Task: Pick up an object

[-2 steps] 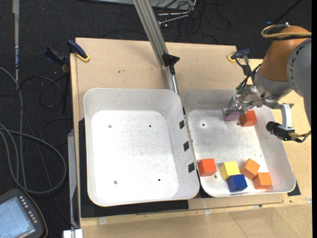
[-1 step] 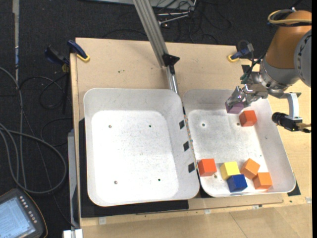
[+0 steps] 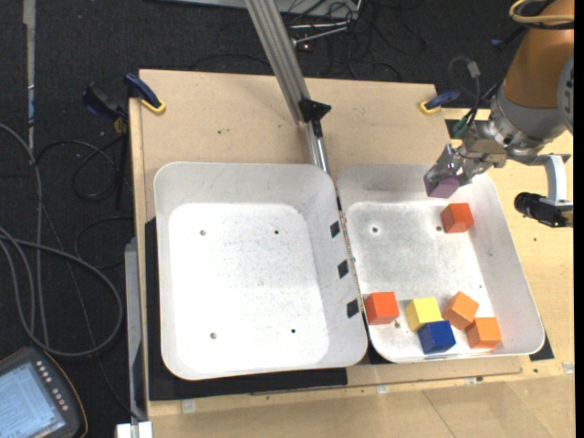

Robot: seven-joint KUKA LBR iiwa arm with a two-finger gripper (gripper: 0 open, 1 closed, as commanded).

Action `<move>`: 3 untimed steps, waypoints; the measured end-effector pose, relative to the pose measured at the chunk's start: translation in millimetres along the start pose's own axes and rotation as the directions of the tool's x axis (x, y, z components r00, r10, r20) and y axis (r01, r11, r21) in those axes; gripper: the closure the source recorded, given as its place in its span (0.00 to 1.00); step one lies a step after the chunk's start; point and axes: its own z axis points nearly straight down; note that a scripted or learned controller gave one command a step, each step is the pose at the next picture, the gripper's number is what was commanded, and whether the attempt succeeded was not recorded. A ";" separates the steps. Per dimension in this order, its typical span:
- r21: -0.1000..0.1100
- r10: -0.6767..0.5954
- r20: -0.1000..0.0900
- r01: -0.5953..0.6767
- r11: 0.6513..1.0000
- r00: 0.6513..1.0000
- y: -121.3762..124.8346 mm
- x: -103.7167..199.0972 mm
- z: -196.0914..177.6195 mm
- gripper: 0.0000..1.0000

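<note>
This is a robotics lab, set up for machine trials rather than daily use. A plain wooden desk [image 3: 383, 99] stands on dark carpet [image 3: 64, 35], its board held by blue-and-yellow clamps [image 3: 141, 91] at the 11 and 1 o'clock corners. Two shallow white bins [image 3: 242, 181] sit side by side on it, fixed in place. A grey industrial arm with an orange band [image 3: 538, 71] reaches in at 2 o'clock. A slanted metal pole [image 3: 274, 44] rises at 12 o'clock, loose black cables [image 3: 55, 245] trail over the floor at 9 o'clock, and a control pendant with a lit screen [image 3: 32, 395] lies at 7 o'clock.
</note>
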 end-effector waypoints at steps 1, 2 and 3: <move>0.007 -0.003 -0.004 0.003 1.000 1.000 -19.1 50.3 6.9 1.00; 0.007 -0.005 -0.005 0.005 1.000 1.000 -26.4 107.5 -3.6 1.00; 0.009 -0.005 -0.005 0.005 1.000 1.000 -38.2 163.9 3.4 1.00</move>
